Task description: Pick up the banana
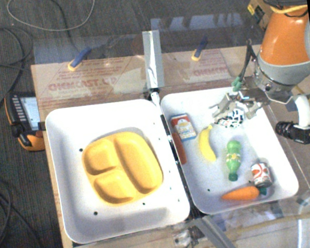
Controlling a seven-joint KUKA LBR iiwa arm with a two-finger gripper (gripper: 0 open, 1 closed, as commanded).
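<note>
**Reaching for the banana in the right bin**

My claw (233, 105) hangs over the far part of the right bin (283, 157), close to a small black-and-white object (235, 117) that lies just below it. Whether my claw is open or closed, I cannot tell from this slanted view — the metal parts blur together there. I see nothing held in it.

The banana (206, 144) lies in the same bin, to the left and a little nearer than my claw, apart from it. It rests lengthwise from far to near, with a slight curve. Just left of it is a red and white carton (183, 128), and just right of it a green bottle (234, 159). A carrot (240, 195) and a small can (260, 174) lie at the near side, well apart from the banana. The left bin (63, 162) holds a yellow divided tray (122, 166).

To do this step well, I judge that I must move left and come down over the middle of the banana, with my claw set across its narrow width — not along its length. The gap to the carton and to the bottle is small, so a straight, centred descent is safer. A careless approach could push the banana against the carton.
</note>
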